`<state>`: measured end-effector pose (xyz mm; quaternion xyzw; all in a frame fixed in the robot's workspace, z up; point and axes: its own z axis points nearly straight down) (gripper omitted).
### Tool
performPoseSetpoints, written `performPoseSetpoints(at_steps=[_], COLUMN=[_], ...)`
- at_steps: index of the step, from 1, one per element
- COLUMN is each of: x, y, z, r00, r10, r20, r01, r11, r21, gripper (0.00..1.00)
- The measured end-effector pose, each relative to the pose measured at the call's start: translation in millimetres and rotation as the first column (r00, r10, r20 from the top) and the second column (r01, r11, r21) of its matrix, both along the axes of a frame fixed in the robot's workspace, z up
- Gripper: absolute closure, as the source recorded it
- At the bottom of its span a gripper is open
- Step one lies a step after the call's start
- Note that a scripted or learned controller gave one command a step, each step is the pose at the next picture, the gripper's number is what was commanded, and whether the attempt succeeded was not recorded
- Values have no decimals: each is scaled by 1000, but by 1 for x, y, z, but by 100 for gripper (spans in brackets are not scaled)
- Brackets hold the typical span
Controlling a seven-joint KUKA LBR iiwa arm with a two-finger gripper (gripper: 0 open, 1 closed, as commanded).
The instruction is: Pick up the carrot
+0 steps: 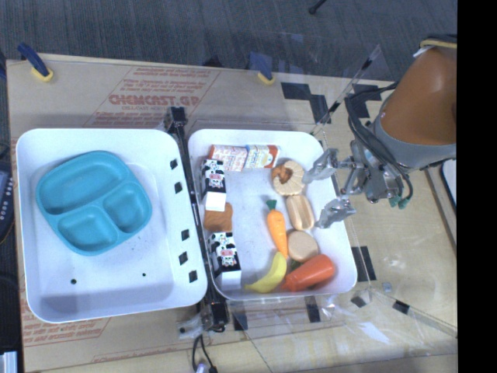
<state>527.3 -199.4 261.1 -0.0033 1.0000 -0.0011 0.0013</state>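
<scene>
On the surface, two white bins sit side by side. Toward the middle of the right bin lies the carrot, its green top pointing away from the camera and its orange tip pointing toward the near rim. Just right of it is a hot dog bun, with a round tan piece below that. A yellow banana curves along the near edge, and the carrot's tip comes close to it. A red-orange piece lies beside the banana in the near right corner. A small pastry-like item sits above the bun, and a carton with an orange label lies along the far wall. Down the bin's left side run two black-and-white cow-patterned cartons, with a white block and a brown piece between them.

Above the right rim of this bin hovers the gripper, its two fingers spread apart with nothing between them, well clear of the carrot. The arm reaches in from the right.

The left bin holds a blue divided plate lying toward its far left part.
</scene>
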Motion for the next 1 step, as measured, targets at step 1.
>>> performPoseSetpoints(at_steps=[1], x=[28], y=[29], z=[-162], r00=[999], r10=[44], r20=[-13], r01=[-44], r11=[999], r21=[8], gripper=[0])
